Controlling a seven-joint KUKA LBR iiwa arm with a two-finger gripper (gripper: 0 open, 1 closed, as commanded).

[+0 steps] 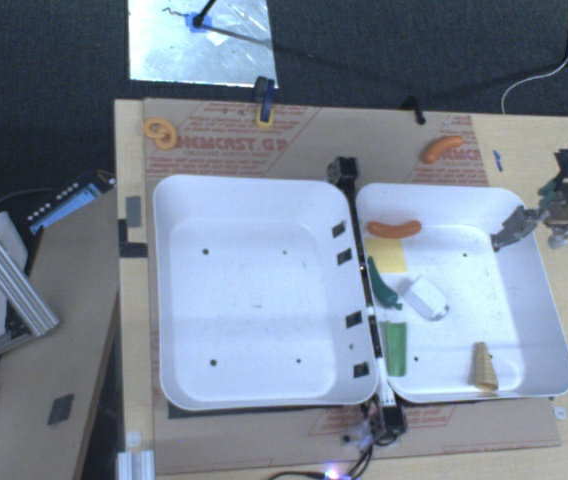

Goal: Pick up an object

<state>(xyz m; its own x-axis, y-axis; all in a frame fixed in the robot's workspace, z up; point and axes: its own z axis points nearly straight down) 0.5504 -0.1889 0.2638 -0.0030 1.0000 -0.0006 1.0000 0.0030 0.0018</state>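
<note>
My pincer (516, 226) hangs at the right bin's (554, 368) far right edge, carrying nothing; how wide it stands I cannot tell. The pickings lie along that bin's left side: a sausage (394, 229) near the far left corner, a yellow card (391, 258), a green tool (381, 286), a white block (426, 297), a green stick (395, 347). A cone (483, 366) sits alone by the near edge. I judge the cone or sausage best: each stands apart, so I should centre above one and drop straight.
</note>
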